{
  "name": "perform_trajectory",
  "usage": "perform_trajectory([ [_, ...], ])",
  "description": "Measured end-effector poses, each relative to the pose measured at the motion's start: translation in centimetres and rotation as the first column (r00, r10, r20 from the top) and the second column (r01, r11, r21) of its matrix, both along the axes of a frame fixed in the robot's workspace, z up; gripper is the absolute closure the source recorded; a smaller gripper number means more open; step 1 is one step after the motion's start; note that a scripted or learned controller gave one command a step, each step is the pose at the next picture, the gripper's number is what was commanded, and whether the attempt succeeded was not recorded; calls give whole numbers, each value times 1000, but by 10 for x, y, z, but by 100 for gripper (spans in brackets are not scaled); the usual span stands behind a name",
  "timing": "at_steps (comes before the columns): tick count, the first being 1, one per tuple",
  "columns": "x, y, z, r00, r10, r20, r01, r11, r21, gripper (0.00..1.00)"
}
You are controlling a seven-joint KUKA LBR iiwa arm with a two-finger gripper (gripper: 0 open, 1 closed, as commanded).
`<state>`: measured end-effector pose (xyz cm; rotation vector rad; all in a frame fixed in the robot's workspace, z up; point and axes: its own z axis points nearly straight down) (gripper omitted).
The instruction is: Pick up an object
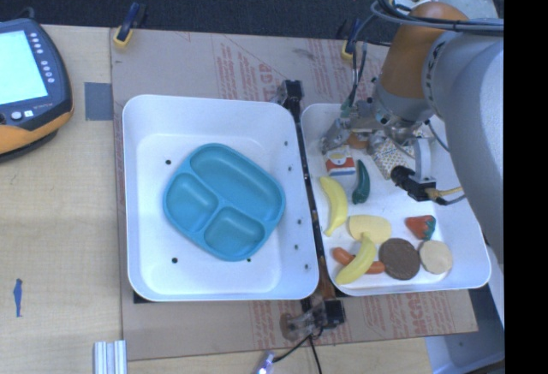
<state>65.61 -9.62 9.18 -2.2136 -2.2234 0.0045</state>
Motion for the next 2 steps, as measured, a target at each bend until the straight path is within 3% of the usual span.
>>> perform_trajectory([
  [2, 0, 4, 0, 1000, 0, -2, 0, 1000, 1, 0],
])
